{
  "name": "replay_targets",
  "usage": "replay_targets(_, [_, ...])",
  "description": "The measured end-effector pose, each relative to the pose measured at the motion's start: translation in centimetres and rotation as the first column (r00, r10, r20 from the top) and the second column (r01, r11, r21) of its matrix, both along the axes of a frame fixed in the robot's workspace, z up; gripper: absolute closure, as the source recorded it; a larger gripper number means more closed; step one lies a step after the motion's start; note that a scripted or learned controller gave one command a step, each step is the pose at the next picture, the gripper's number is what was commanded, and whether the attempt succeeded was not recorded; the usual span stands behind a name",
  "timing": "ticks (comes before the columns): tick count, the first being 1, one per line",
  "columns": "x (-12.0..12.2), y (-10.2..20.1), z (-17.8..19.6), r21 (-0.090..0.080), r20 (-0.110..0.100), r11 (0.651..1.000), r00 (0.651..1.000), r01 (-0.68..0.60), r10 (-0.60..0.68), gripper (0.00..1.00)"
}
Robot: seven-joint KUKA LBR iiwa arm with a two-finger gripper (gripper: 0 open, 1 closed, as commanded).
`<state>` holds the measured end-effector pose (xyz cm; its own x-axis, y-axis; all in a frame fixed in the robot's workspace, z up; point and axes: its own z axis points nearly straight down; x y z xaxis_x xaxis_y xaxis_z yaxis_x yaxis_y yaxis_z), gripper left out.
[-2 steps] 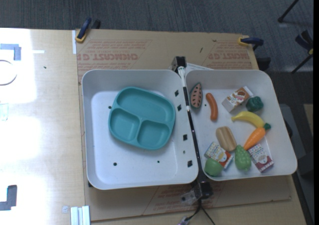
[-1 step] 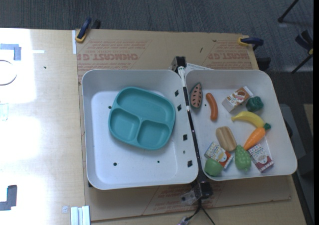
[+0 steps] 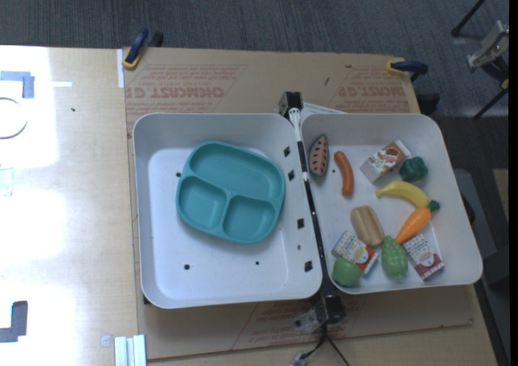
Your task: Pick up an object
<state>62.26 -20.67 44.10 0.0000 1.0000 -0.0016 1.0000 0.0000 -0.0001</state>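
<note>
The right bin (image 3: 453, 186) holds several toy foods. A watermelon slice (image 3: 319, 155) and a red sausage (image 3: 346, 172) lie near the divider. Behind them sit a small carton (image 3: 385, 160) and a dark green vegetable (image 3: 414, 168). A yellow banana (image 3: 405, 192) and an orange carrot (image 3: 414, 224) lie toward the right wall. A tan bun (image 3: 367, 225) rests mid-bin. At the front are a green apple (image 3: 346, 273), a flat packet (image 3: 356, 248), a light green bumpy fruit (image 3: 394, 259) and a red-white carton (image 3: 425, 253).
The left bin (image 3: 154, 194) holds a teal divided plate (image 3: 231, 192). Both bins rest on cardboard (image 3: 210, 85) held by blue-yellow clamps (image 3: 139, 47) (image 3: 407, 68). A metal fitting on a dark stand (image 3: 490, 48) sits at the top right, off the bench.
</note>
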Motion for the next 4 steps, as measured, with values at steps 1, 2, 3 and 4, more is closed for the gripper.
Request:
replay_targets(1, [3.7,-1.5,-16.4,0.000,0.000,1.000,1.000,0.001,-0.001,0.00])
replay_targets(2, [3.6,1.0,-29.4,0.001,0.000,1.000,1.000,-0.002,0.002,0.00])
replay_targets(3, [3.6,8.0,-34.8,0.001,0.000,1.000,1.000,-0.001,0.001,0.00])
replay_targets(4, [-2.8,7.4,-34.9,0.001,0.000,1.000,1.000,0.002,-0.002,0.00])
